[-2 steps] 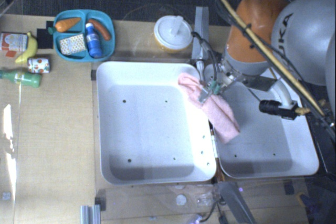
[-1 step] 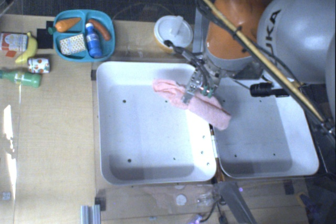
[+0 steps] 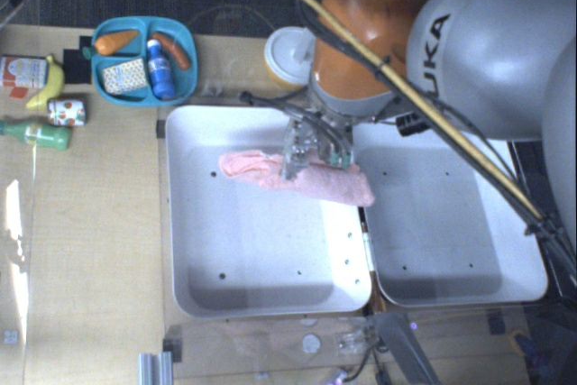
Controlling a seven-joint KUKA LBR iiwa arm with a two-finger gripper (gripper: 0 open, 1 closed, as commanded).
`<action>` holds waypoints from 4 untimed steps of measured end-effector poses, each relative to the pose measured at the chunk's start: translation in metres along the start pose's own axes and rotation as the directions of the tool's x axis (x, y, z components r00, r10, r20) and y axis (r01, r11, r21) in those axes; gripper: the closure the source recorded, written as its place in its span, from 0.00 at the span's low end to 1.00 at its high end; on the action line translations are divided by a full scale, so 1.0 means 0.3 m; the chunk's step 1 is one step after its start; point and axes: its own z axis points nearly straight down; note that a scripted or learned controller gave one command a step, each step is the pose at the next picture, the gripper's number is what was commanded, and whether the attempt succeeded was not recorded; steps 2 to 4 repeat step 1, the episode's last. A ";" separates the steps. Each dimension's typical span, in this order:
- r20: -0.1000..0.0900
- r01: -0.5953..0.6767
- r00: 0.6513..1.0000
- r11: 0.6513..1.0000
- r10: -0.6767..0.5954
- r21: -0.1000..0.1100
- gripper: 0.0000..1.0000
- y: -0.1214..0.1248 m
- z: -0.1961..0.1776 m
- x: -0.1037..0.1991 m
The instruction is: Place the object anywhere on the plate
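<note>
Reaching in from the right with the arm (image 3: 487,50) and setting the gripper (image 3: 311,160) down on the pink cloth (image 3: 261,169), about midway along it, probably aiming for the bunched middle where a fold offers something to pinch. Not being able to tell from this slanted view whether the gripper is clamping the fabric or merely touching it, the wrist blocking the sight line. Finding the cloth lying crumpled on the floor of the left bin (image 3: 261,284), in its far half, well apart from the plate (image 3: 191,59). Reading its long axis as running left to right, drifting slightly nearer toward the right, with the narrower rumpled end pointing left and the broader end resting just beside the wall shared with the right bin (image 3: 460,230). Noting the plate sitting on the bench beyond the left bin's far left corner, its compartments already carrying small toy foods, so likely needing a lift over the bin rim and a drop onto crowded sections.
</note>
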 end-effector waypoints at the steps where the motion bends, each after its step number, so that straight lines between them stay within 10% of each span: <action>1: 0.000 0.000 1.000 1.000 0.000 0.000 0.00 -0.001 -0.001 0.000; 4: 0.000 0.000 1.000 1.000 0.000 0.000 0.00 -0.001 -0.001 0.000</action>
